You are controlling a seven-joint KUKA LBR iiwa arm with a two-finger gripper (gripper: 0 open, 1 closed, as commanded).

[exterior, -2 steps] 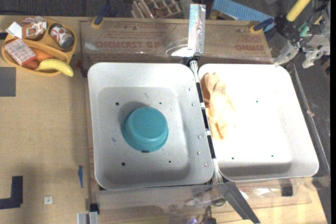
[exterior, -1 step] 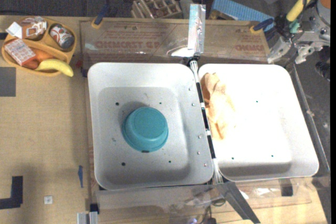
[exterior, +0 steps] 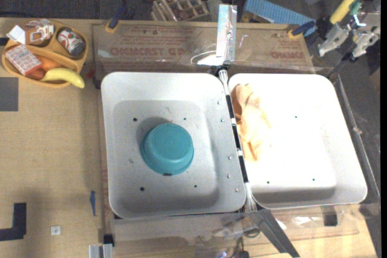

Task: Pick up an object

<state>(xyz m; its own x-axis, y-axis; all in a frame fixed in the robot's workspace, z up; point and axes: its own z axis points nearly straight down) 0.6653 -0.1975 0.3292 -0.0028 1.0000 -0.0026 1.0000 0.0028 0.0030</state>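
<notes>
Clutter beside the bins
A yellow tray [exterior: 12, 60] on the tabletop [exterior: 42, 160] holds a banana [exterior: 64, 76], can [exterior: 72, 41] and small boxes [exterior: 22, 59].

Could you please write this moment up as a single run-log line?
gripper: top right, beyond the bins | teal bowl: upside down in left bin | orange cloth: right bin, left edge | pick: not yet done

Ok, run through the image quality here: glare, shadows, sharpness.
In the camera view, light is even and soft; the right bin looks washed out, nearly featureless white, with the orange cloth at its left edge a little blurred. The teal bowl in the left bin casts only a faint shadow. A bright glare arc sits on the clear panel behind the bins. Overall focus is slightly soft.
</notes>
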